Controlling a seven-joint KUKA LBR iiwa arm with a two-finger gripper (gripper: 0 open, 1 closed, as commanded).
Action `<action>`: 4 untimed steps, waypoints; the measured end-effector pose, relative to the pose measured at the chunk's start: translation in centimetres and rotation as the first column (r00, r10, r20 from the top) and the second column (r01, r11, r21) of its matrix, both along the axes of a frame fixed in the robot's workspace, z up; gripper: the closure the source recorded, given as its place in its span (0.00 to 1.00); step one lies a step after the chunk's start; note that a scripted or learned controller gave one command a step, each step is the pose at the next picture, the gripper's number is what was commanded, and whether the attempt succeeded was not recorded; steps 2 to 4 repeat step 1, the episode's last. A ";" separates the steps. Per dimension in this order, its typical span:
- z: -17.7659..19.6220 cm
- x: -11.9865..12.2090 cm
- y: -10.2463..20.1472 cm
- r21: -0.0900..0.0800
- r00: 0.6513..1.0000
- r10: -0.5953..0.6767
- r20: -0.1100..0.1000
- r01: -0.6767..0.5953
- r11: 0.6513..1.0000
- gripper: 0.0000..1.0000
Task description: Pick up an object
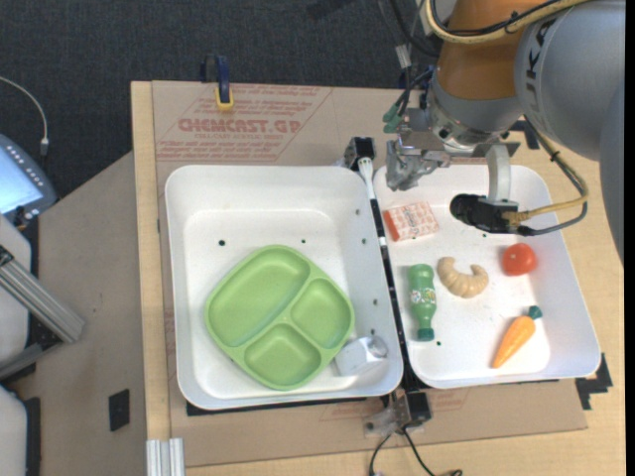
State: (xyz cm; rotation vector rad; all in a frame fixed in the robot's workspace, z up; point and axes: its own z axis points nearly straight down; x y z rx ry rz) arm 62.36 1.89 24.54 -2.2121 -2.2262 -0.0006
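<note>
My gripper (405,174) hangs over the back left corner of the right bin (571,310), just behind a red and white packet (410,222), with nothing seen in it. In front of the packet lie a green bottle (423,301) and a tan croissant-shaped piece (463,278). A red tomato (518,258) sits to the right, and an orange carrot (515,340) lies near the front right.
The left bin (198,216) holds a green divided plate (280,315) and a small grey cup (359,353) at its front right corner. A black part with a yellow cable (486,212) hangs from the arm over the right bin's back. The bins' shared rim (382,256) runs between them.
</note>
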 end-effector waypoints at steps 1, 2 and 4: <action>-0.6 -0.6 4.5 -0.001 1.000 -0.001 -0.002 0.001 1.000 1.00; -0.6 -0.6 4.5 -0.001 1.000 -0.001 -0.002 0.001 1.000 1.00; -0.6 -0.6 4.5 -0.001 1.000 -0.001 -0.002 0.001 1.000 1.00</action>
